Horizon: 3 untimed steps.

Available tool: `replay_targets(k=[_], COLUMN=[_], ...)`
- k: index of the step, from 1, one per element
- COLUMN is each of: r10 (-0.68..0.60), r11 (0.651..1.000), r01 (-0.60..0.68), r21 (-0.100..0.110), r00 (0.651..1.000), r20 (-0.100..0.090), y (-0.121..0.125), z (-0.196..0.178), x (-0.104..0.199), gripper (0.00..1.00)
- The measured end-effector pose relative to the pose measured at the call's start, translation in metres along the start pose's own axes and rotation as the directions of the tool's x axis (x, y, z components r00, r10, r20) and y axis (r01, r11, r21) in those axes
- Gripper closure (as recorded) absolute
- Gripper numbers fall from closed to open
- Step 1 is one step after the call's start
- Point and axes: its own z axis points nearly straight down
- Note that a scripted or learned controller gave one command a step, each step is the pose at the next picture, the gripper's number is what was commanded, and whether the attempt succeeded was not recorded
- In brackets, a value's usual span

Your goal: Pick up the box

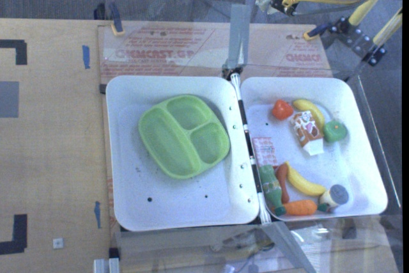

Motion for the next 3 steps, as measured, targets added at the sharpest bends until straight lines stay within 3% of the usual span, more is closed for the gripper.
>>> replay_targets(k=[2, 3], r10=[-0.004, -0.034], r11=[1.000, 0.999], r01=[0.004, 0.034], r21=[-0.008, 0.010], r00=[1.000, 0.999], r20=[0.000, -0.002], y=[0.000, -0.019], z=[-0.022, 0.036], x=[0.002, 0.013], gripper=[1.00, 1.00])
